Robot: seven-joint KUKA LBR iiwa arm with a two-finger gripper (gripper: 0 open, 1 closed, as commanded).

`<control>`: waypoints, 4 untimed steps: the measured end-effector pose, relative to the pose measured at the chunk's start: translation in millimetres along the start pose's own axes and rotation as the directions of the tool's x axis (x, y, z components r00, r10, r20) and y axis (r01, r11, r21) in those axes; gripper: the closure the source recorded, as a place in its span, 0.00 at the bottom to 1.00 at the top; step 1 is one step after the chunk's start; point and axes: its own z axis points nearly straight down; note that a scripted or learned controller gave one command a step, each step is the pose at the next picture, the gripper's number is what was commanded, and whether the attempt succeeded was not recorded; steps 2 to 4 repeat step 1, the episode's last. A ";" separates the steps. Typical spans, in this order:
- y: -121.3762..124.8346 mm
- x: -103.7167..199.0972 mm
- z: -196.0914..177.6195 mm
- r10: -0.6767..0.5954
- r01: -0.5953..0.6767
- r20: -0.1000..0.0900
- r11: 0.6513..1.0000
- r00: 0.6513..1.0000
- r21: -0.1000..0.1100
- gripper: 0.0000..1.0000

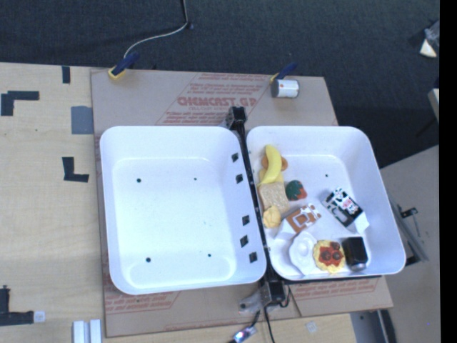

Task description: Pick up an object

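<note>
Camera view is looking down on two white bins, and every candidate is sitting in the right bin (371, 163), at the right of the frame. Nearest the lower edge, a red-and-yellow toy (329, 255) is lying beside a black block (355, 251) and a white piece (303, 250); these look like light, stiff plastic, though smooth and apt to slip. Farther up, a tan slab (272, 194), an orange-and-white card (303, 217), a green lump (294, 189) and a black-and-white box (343, 205) are resting near one another. Farthest, one yellow banana (271, 163) is lying against the dividing wall; I judge its narrow middle the best place to pinch. One of each, eight in all. The left bin (107, 191) is holding nothing. As for the gripper, I cannot tell its state.
</note>
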 end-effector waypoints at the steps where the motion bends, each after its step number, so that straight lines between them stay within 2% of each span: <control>1: 5.3 1.1 0.2 -0.002 0.002 0.000 1.000 1.000 -0.001 1.00; 4: 5.3 1.1 0.2 -0.002 0.002 0.000 1.000 1.000 -0.001 1.00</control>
